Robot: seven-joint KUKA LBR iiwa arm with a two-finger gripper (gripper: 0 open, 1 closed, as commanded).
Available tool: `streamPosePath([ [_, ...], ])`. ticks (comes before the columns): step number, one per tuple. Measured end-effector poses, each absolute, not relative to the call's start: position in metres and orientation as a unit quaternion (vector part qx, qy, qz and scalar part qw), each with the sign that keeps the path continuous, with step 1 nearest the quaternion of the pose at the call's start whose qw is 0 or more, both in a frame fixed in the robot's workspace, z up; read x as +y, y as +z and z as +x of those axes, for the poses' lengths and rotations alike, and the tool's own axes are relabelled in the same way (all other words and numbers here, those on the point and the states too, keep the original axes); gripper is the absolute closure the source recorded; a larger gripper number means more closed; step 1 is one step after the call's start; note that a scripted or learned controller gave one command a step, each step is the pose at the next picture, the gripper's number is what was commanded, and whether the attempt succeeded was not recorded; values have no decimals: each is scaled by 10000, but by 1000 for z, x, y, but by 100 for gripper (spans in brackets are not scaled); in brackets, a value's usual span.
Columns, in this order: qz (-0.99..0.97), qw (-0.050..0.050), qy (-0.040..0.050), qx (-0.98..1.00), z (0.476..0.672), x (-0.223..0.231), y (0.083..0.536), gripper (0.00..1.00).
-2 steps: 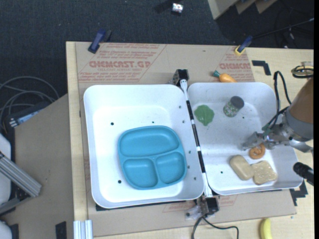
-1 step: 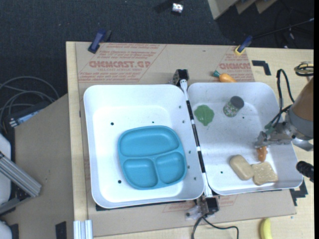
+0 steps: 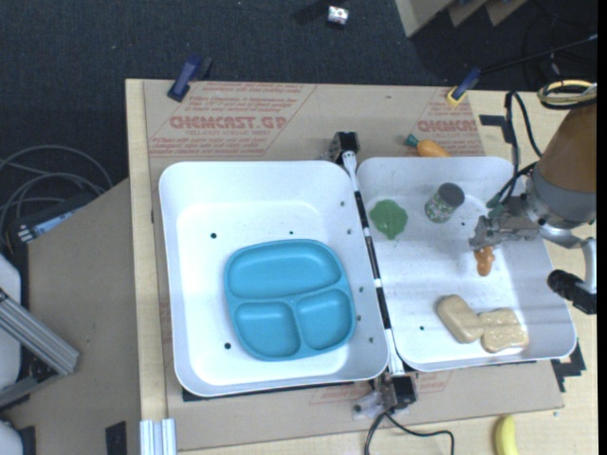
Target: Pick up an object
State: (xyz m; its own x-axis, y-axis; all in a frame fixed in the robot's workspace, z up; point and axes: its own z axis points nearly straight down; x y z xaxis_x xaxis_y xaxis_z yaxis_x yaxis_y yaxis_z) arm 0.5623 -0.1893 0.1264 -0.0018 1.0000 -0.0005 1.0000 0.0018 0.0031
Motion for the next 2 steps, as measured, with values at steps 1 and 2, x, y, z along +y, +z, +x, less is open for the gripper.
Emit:
streamPosePath([
  [1,7061,5,14,7081,619,-119,118,100],
  [2,7066,-2,4,7076,587,-58,185,100],
])
